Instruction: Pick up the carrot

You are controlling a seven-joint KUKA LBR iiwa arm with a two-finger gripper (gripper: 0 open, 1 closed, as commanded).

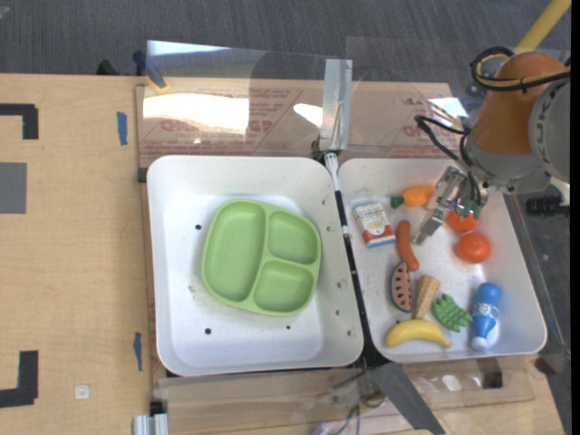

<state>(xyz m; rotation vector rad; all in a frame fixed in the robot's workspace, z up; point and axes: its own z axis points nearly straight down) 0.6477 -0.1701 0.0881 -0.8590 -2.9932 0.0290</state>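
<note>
**End effector low over the right bin, beside the carrot**

Seen from above at a slant: two shallow white plastic bins side by side on a pale wooden table [63, 270]. In the left bin [172, 198], a light-green moulded plate with three compartments [261, 257], lying flat near the middle.

In the right bin [521, 320], a scatter of toy food. Near the far edge, the small orange toy carrot [418, 196], lying on the bin floor, green tip toward the left. Just beside it to the right, the metal two-finger end effector [433, 226], reaching in from the grey arm with the orange band [507, 116] and pointing down and left. Fingers spread apart, nothing between them; carrot not gripped, close to the upper finger, contact impossible to judge.

Left of the end effector, a small white and red carton [372, 222]. Below it, a reddish-brown sausage [407, 246]. Right of the fingers, a round orange-red tomato [472, 246]. Toward the near edge: a watermelon slice [401, 286], a tan cone-shaped piece [425, 296], a leafy green piece [450, 313], a yellow banana [418, 335] and a blue and white bottle [486, 314].
</note>
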